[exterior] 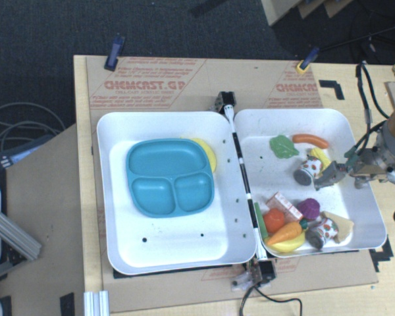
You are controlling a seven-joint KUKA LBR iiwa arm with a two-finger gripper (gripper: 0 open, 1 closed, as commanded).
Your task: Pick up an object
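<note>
The right bin [355, 196] holds several toy foods. At its back lie a green leafy piece [284, 146], an orange-red sausage [311, 139] and a small yellow piece [321, 155]. A round grey-and-red toy [307, 171] sits just left of my gripper [337, 168]. The gripper hangs low over the bin's right half, open, with nothing between its fingers. Near the front are a purple piece [309, 208], a pink box [286, 204], a red tomato [274, 220], an orange carrot [287, 231], a yellow banana [286, 244] and a cream wedge [341, 226].
The left bin [118, 242] carries a blue divided plate [170, 176] with a yellow item [209, 151] tucked under its back right edge. A black-dotted divider [240, 170] runs between the bins. The arm [382, 160] enters over the right rim.
</note>
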